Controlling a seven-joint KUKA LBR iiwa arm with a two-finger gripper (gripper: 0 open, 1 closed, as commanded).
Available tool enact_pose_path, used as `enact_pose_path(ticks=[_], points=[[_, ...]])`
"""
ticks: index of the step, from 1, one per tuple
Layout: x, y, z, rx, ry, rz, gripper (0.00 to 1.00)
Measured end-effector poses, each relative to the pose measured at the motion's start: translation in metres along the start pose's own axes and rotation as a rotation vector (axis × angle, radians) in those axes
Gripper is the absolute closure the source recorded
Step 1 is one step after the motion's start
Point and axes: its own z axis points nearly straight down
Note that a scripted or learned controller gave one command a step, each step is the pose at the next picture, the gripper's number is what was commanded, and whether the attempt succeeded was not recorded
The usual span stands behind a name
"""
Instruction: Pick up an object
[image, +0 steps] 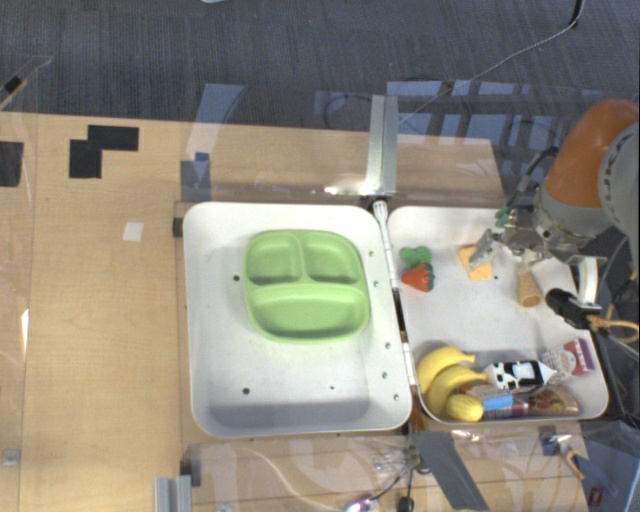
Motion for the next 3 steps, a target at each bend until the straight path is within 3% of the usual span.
enact_pose_path(ticks=[1,2,3], points=[[0.033,-0.0185,0.0221,-0.006,-0.006,-0.088,0.0],[0.0359,-0.0157,0.0127,-0.01,0.001,-0.088,1.0],[0.0359,-0.0157,0.0127,-0.009,0.001,-0.088,0.0]])
